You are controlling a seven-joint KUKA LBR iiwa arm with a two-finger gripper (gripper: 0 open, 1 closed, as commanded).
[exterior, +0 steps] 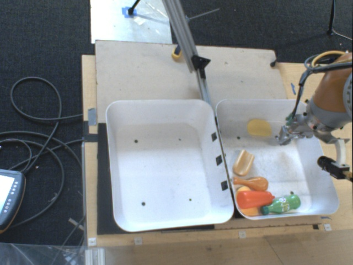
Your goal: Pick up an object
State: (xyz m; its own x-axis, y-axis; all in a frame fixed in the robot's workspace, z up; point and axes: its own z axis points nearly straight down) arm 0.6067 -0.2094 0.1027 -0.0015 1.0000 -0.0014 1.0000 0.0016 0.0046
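Observation:
The right bin (309,208) holds several small items. A pale yellow round piece (258,127) lies near its back wall. A tan bread-like piece (243,162) and an orange drumstick shape (252,182) sit by the left wall. At the front lie a red-orange block (253,199) and a green bottle (282,204). My gripper (284,136) hangs over the bin's right back part, just right of the yellow piece. Nothing shows between its fingers.
The left bin (118,115) stands beside the right one, sharing a dividing wall. A grey slanted pole (185,32) crosses the bench from the top. Cables and a pendant lie on the floor at left.

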